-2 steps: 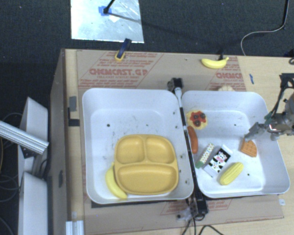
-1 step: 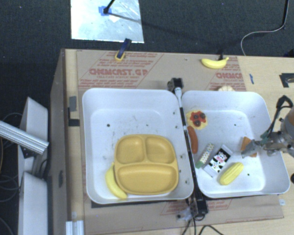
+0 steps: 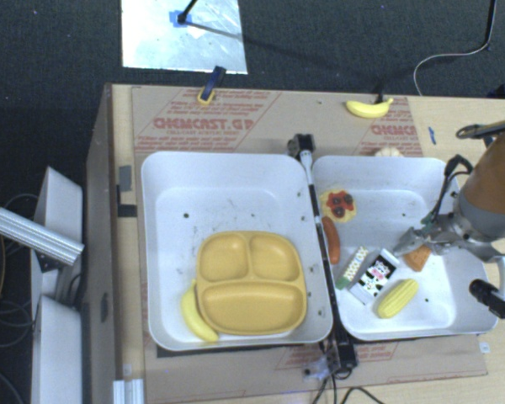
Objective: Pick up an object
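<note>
Right beside the gripper (image 3: 411, 244), an orange wedge-shaped piece (image 3: 417, 259) lies in the right bin (image 3: 404, 171), touching its tip; whether the pincer is apart or together cannot be told. At seven o'clock from the wedge lies a bumpy yellow corn cob (image 3: 396, 298), with a black-and-white printed card (image 3: 376, 274) beside it. Farther out, at nine o'clock, the left bin (image 3: 227, 175) holds a smooth yellow three-compartment tray (image 3: 251, 281) and a banana (image 3: 195, 316).

The arm (image 3: 497, 183) is running off the right edge, and its gripper (image 3: 421, 244) is blurring so the fingers can't be read. The yellow tray (image 3: 251, 280) is covering part of the banana (image 3: 195, 314).
</note>
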{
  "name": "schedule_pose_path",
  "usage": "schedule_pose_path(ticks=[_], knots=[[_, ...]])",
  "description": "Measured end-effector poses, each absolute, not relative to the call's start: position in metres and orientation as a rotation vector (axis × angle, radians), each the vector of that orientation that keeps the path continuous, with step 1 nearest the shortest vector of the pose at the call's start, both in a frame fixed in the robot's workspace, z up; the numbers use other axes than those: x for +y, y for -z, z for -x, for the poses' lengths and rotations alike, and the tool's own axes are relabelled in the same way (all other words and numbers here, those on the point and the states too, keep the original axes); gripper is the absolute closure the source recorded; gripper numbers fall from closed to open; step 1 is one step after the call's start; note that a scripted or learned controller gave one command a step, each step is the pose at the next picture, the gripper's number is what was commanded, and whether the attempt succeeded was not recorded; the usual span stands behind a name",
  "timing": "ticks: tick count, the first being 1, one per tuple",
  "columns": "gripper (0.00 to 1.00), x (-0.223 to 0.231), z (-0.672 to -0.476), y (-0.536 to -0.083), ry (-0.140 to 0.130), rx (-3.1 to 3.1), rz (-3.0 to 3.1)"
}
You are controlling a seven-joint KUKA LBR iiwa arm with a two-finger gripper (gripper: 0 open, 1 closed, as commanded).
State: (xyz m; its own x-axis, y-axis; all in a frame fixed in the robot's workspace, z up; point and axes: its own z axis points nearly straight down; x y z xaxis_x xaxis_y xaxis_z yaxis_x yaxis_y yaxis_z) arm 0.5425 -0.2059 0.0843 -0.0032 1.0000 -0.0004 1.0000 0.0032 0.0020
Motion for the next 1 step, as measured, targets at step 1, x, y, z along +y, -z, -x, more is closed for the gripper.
schedule_pose_path(ticks=[1], knots=[[1.0, -0.2063, -0.5433, -0.095, -0.004, 2.224, -2.214]])
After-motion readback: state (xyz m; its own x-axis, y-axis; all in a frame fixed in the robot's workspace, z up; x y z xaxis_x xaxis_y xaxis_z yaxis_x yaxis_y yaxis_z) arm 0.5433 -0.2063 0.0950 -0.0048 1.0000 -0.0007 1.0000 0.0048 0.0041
